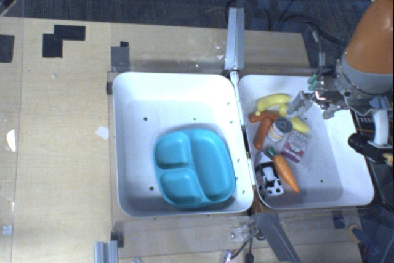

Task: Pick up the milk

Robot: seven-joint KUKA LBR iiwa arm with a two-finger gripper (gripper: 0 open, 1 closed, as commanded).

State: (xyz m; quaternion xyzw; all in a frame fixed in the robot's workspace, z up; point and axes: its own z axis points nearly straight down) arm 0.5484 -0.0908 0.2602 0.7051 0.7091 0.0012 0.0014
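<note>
A pale wooden bench [55, 151] carries two white bins side by side, with dark floor and cables behind. The left bin [132, 101] holds a blue tray [194, 166]. The right bin [335, 175] holds the clutter: a banana [274, 101], a sausage [263, 131], a jar [281, 130], a small pouch [297, 146], a carrot [286, 173] and the milk [269, 179], a small carton with a black and white cow pattern. The milk lies in the near left corner of this bin, close to the dividing wall, and the carrot touches it or lies just beside it on the right. The gripper [319, 100] hangs over the far part of the same bin, beside the banana; its fingers appear spread a little and nothing is between them. So the milk is well apart from it, toward the near left. For a good pick, I think the gripper should come straight over the carton, turn so the fingers avoid the wall and the carrot, and then go down. The corner gives little room.
</note>
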